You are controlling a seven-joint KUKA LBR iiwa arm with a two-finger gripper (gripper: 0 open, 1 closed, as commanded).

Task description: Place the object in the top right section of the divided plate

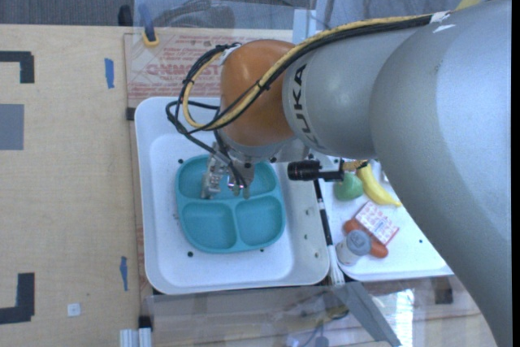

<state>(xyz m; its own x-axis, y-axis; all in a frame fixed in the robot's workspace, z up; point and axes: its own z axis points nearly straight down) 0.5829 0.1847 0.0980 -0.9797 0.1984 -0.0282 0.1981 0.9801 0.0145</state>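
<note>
The pincer [227, 181] is being held over the teal divided plate [213, 227] in the left bin [154, 199]; its opening cannot be told. A banana [375, 185] is lying at 3 o'clock.

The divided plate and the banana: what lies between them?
In the camera view, between the divided plate and the banana lie the white rims of the two bins, where they meet, and a green fruit.

The big grey arm [422, 93] comes in from the right and bends down. Its orange band [252, 97] sits just above the wrist, with black and yellow cables looped around it. Below hangs the gripper [226, 181], pointing down. Its metal fingers [214, 179] look slightly apart, maybe.
</note>
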